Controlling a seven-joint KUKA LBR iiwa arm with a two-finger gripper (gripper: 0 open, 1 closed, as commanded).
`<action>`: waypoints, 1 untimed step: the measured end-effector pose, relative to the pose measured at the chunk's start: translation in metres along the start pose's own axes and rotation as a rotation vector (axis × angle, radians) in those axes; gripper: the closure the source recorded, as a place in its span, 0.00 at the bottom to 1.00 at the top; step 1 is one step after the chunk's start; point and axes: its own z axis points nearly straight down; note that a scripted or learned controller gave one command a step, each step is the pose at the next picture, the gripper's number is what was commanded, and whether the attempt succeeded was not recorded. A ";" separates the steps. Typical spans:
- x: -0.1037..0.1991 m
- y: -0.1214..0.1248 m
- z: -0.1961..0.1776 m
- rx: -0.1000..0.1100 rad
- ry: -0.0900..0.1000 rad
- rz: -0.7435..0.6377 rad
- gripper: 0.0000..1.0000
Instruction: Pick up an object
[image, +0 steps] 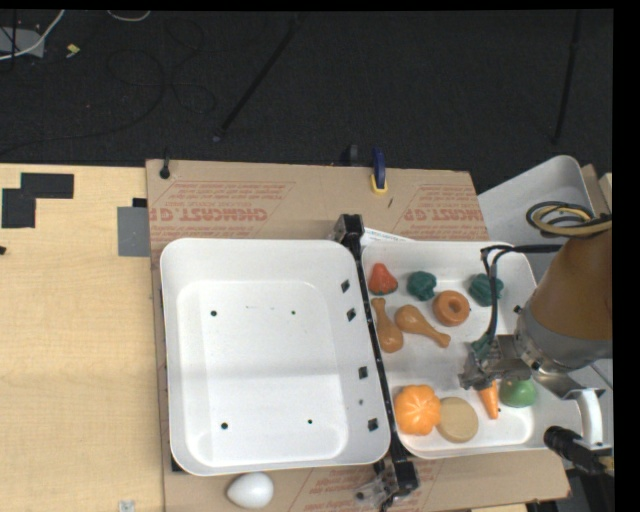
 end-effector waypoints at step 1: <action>0.000 0.000 0.000 0.000 0.000 0.001 0.00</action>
